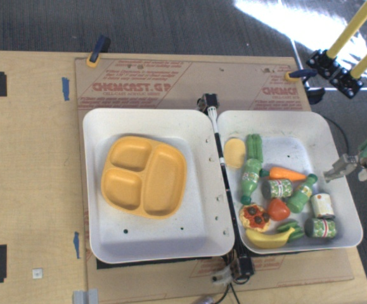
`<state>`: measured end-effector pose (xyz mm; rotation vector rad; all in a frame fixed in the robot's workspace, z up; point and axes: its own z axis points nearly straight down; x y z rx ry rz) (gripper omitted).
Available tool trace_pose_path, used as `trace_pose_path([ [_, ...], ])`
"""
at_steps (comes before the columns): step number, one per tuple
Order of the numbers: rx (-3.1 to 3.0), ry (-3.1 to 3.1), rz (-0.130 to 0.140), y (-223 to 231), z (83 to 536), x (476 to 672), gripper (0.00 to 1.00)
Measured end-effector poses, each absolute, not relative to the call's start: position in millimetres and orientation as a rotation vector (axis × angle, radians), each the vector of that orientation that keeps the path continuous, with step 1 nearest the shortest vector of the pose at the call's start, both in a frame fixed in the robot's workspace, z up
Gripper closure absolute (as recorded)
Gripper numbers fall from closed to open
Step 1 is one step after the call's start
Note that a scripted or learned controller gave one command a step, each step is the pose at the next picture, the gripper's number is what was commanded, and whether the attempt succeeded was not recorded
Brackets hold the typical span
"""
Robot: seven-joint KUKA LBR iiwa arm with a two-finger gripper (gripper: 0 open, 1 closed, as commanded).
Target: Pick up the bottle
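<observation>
Green plastic bottles are the thing to watch here, and there are two candidates in the right bin point(335, 135). One green bottle point(250, 178) lies near the bin's left side with its long axis running roughly up-and-down in the camera view, cap end toward the far rim, just beside a pale yellow disc point(234, 152) and a green cucumber-looking piece point(254, 146). A second, smaller bottle point(302, 194) sits further right, tilted on a diagonal, next to the carrot point(287, 173) and a tomato point(278, 209).

Now the tool point(351, 164): it's at the right rim of that same bin, just a small grey metal shape poking in from the edge. Honestly the view is too poor there to say if it's spread or pinched together, so I can't tell. Nothing visible in it though.

So the key bit: both bottles lie to the left of the tool across the bin. The smaller diagonal one is clearly nearer, the upright-lying one is well apart on the far side. My guess is it'd need to travel left and line up across the bottle's short width. Clutter is tight, cans point(322, 227) and a banana point(269, 237) are close by.

Left bin point(101, 132) just holds a yellow divided tray point(144, 176).
</observation>
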<state>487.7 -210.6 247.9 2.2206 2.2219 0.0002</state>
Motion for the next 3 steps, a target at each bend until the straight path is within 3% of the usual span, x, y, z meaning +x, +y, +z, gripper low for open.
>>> trace_pose_path([
  [1,1.827,2.557,0.001,-192.7,100.1,559.3,0.00],
  [2,1.825,2.553,0.003,-193.1,110.8,560.3,1.00],
  [3,1.960,2.452,0.002,-162.1,202.0,510.4,1.00],
])
